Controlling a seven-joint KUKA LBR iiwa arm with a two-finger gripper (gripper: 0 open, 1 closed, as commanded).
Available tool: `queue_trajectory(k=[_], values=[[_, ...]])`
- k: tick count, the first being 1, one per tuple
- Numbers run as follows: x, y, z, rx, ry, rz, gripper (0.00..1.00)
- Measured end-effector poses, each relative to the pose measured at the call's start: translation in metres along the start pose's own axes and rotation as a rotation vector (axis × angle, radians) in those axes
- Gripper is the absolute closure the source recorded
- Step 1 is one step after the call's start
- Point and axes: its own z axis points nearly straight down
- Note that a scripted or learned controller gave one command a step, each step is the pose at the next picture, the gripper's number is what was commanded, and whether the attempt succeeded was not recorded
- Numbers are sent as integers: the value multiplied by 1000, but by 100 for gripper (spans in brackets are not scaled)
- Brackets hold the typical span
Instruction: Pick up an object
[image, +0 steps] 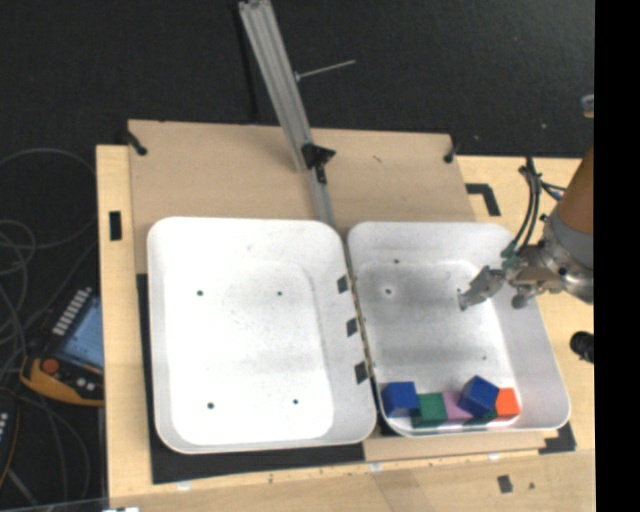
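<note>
Blocks (452, 400) are all bunched along the right bin's (420, 250) bottom edge; gripper (497, 287) hangs well above them at mid-right, fingers spread, holding nothing.

I see my arm (575, 215) coming in from the right edge, orange band up by the wrist. Gripper (497, 291) sits at mid-height on the right, pointing left and slightly down, fingers spread apart with nothing between them.

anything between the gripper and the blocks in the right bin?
Nothing: in the camera view, bare white bin floor separates the gripper from the blocks along the near wall.
</note>
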Motion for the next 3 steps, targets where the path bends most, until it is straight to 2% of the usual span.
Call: queue_trajectory(k=[1,2,3], values=[[-26,22,94,8,-2,0,0],[36,-2,60,0,1,-8,0],[56,-54,-74,-7,-2,-6,0]])
